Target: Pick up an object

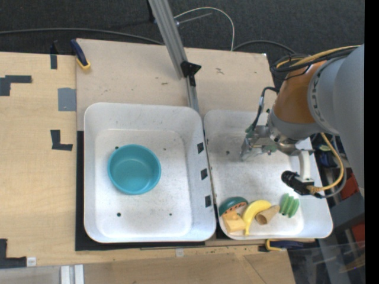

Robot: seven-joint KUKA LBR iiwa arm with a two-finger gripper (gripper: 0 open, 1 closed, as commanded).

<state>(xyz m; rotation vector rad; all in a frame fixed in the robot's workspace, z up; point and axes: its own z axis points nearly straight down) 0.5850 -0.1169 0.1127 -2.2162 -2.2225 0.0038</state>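
Right now the hand (256,147) is poised low over a bare stretch of the right-hand shallow white bin (228,126), in the upper part of that bin, right of centre in the frame; whether it is wide or narrow cannot be told.

Nothing is seen held. The likely targets are huddled in the bin's lower corner, toward the bottom right of the frame: a curved yellow plastic banana (256,209), a small tan cone-shaped piece (267,214), a green ridged block (289,205), a pale yellow wedge (234,222) and a rounded green-and-red piece (233,205).

A closure at the present spot would probably catch only air, since the cluster lies well apart from it. Crowding is the second risk: the pieces are touching or just beside one another and the bin wall, so a slip or a double catch could be expected.

Over in the left white bin (95,218) a teal round plastic bowl (134,169) is seen alone. A grey metal pole (172,31) is slanted across the light wooden surface (29,158) at the top of the frame.
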